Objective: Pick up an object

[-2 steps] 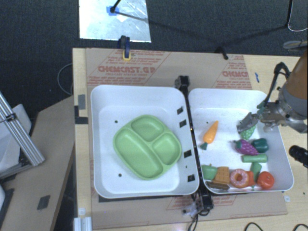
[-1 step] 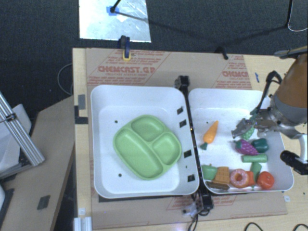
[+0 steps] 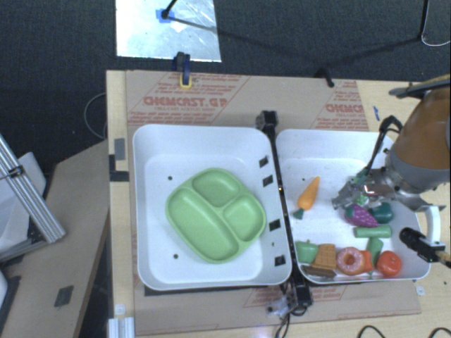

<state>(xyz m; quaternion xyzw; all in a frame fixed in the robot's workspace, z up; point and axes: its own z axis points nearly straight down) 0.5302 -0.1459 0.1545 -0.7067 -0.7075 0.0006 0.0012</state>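
Gripper [image 3: 354, 192]: low inside the right bin [image 3: 320, 157], metal tip blurred and partly under the wrist; opening cannot be told. Nothing seen clamped in it.

Nearest to the tip: purple grapes [image 3: 363, 215], just beside and below, possibly touching; contact not confirmable. Next out: orange carrot [image 3: 308, 193] to the tip's left, apart from it. Along the bin's near wall: doughnut [image 3: 350, 260], red tomato [image 3: 389, 263], brown cracker-like piece [image 3: 325, 258], green pieces between them.

Step judged: descent onto a candidate, probably the grapes; no lift yet. Next move calls for centring over one item, closing squarely on it, then rising clear of its neighbours.

Left bin [image 3: 141, 189]: green divided plate [image 3: 215, 215], well apart from the arm.

Obscured: bin's right side under the arm; dark green item beside the grapes unidentifiable.
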